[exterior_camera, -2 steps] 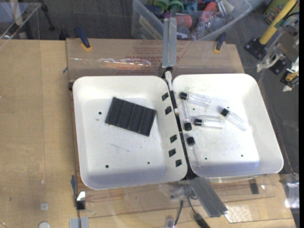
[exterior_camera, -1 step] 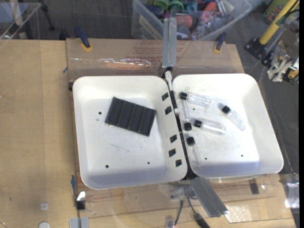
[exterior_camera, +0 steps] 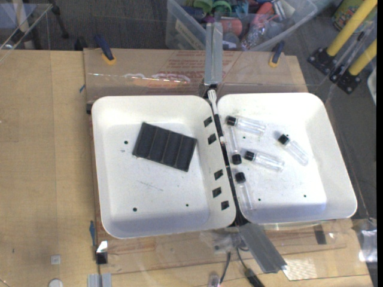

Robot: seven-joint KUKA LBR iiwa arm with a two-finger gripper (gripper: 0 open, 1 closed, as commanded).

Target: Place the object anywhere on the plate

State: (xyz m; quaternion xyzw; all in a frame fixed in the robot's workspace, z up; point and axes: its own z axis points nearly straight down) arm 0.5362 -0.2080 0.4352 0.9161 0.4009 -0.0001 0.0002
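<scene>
Two white bins are sitting rim to rim on a cardboard sheet (exterior_camera: 143, 64). In the left bin (exterior_camera: 111, 178) the plate (exterior_camera: 164, 146), a dark ribbed slab, is lying flat and slightly askew. It is lying nearer the far wall, with bare white floor showing on all sides of it and the widest stretch toward the near rim.

The right bin (exterior_camera: 326, 184) is holding five vials. Each is a clear tube with a black cap, lying on its side. One vial (exterior_camera: 246, 125) is lying near the far wall and another (exterior_camera: 293, 148) is lying alone toward the right. A third (exterior_camera: 263, 160) is resting mid-floor. The last two (exterior_camera: 231, 141) (exterior_camera: 243, 190) are lying close along the inner wall, just beside the shared rim. The right and near parts of that floor are lying open.

A row of small black tabs (exterior_camera: 215, 157) is running down the shared rim. Reddish print (exterior_camera: 173, 76) is showing on the cardboard behind the bins, too blurred to read. A clear tote (exterior_camera: 179, 17) of coloured items is standing beyond the bench.
</scene>
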